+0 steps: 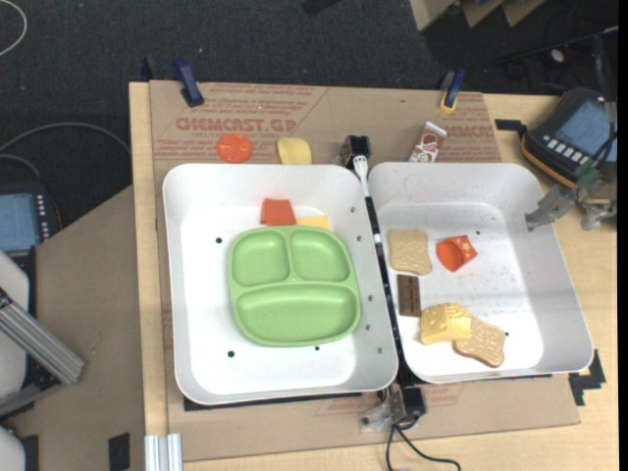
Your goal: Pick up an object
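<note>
Bins: left bin (186,263) holds green tray (292,287); right bin (549,283) holds toast (409,250); pincer (549,209) state unclear.

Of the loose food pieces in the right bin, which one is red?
The red wedge-shaped piece, right of the tan bread slice. The other pieces there are tan, yellow or dark brown.

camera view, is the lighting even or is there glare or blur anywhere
Camera view: light is fairly even and soft; the glossy white left bin looks bright, nearly washed out along its rim, with faint shadows under the green divided plastic plate. Food pieces such as the red wedge-shaped block are reasonably sharp; the grey pincer at the right edge looks softer and hard to make out.
</note>
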Motion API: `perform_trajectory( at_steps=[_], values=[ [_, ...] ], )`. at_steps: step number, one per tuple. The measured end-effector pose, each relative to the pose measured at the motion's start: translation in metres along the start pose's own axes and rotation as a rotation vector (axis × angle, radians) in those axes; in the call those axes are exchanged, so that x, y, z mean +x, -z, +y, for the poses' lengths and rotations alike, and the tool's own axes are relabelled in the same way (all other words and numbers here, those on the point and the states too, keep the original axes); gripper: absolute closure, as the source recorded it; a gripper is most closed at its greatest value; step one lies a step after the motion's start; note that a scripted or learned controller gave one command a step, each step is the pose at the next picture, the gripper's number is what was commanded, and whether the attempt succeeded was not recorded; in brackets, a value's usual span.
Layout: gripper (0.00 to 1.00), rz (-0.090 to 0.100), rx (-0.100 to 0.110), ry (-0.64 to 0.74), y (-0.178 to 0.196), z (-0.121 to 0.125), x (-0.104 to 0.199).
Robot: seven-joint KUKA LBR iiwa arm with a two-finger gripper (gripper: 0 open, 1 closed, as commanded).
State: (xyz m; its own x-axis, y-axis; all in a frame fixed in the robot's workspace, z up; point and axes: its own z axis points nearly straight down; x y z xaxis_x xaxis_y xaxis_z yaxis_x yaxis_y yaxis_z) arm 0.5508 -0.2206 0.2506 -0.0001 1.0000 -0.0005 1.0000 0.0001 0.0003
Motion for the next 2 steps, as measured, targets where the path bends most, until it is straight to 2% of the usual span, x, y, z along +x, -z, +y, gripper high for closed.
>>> perform_trajectory(
  at_steps=[1, 2],
  values=[
    [0.0, 0.008, 0.011, 0.008, -0.09, -0.017, 0.095],
    [0.0, -0.001, 0.001, 0.002, -0.171, 0.035, 0.072]
  ],
)
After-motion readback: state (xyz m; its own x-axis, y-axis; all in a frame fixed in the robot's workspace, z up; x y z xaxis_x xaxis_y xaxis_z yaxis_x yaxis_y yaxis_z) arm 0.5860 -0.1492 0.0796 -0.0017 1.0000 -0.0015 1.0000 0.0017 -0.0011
